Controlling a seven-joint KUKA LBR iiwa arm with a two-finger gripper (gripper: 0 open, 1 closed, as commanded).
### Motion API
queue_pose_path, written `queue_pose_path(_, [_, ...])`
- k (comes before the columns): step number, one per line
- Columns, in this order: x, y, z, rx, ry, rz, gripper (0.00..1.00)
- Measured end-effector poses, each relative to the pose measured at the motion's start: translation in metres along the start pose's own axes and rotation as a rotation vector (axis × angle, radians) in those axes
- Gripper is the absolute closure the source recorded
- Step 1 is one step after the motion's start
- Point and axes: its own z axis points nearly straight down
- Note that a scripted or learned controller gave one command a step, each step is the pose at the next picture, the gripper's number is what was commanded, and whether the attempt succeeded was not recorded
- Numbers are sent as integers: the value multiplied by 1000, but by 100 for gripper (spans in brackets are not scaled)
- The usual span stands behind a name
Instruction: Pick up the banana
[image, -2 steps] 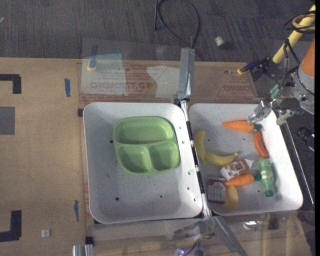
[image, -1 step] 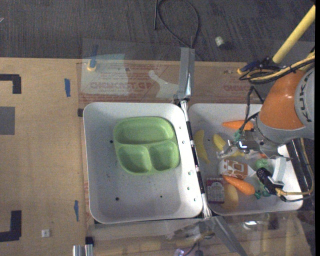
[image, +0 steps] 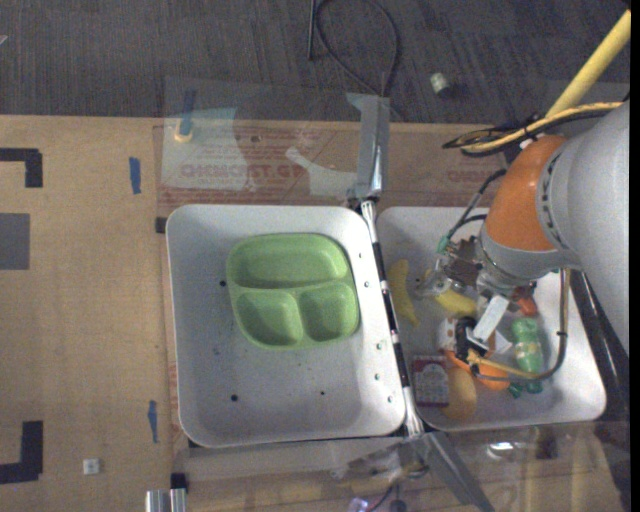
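Note:
The banana is a slim yellow piece lying lengthwise in the right bin, close to that bin's left wall. My gripper hangs over the middle of the same bin, a short way to the right of the banana, under the orange wrist band. A second small yellow item lies directly beneath the gripper. I see nothing held. The gripper's dark body and cables hide its tips.
The left bin holds a green three-compartment tray. In the right bin's near part lie a red-and-white packet, a brownish item, an orange item and a green bottle. A metal divider separates the bins.

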Motion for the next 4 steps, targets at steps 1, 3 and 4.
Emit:
queue_pose_path(1, [-1,1,-9,-1,-3,1,100])
queue_pose_path(3, [67,66,-137,9,0,-95,0])
queue_pose_path(4, [23,68,-5,8,2,-127,0])
